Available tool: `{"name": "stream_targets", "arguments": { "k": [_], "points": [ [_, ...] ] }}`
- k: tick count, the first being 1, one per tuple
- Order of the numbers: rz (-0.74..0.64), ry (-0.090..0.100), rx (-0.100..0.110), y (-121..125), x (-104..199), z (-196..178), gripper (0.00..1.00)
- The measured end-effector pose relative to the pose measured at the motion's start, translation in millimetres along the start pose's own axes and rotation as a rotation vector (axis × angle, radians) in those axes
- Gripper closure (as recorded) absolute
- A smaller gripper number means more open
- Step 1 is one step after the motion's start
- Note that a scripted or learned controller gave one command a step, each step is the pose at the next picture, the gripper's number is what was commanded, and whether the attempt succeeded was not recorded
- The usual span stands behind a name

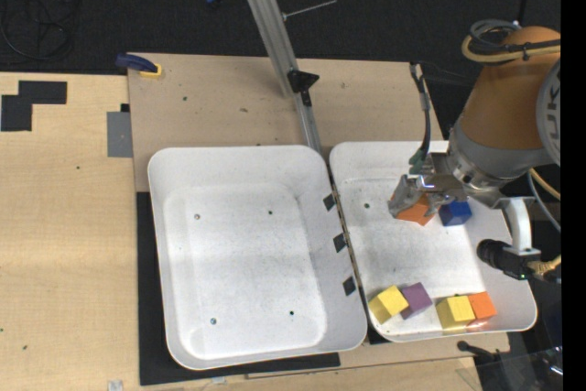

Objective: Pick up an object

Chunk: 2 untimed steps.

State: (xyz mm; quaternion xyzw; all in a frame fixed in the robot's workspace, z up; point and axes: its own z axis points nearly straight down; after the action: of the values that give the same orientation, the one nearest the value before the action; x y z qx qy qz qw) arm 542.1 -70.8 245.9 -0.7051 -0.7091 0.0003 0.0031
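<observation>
End effector low in right bin, over orange block; block at fingertips, grip not discernible, finger spread cannot tell. Blue block just beside, toward arm side. Nearer camera from end effector, along bin's front edge: yellow block touching purple block, then yellow block touching orange block. Left bin well apart, across divider. Metal rail beyond, leaning over bench.
</observation>
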Motion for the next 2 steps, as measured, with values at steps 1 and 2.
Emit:
{"name": "stream_targets", "arguments": {
  "k": [1,2],
  "points": [
    [0.001,-0.002,-0.001,9,53,-6,1.00],
    [0.002,-0.003,0.000,23,105,10,1.00]
  ]
}}
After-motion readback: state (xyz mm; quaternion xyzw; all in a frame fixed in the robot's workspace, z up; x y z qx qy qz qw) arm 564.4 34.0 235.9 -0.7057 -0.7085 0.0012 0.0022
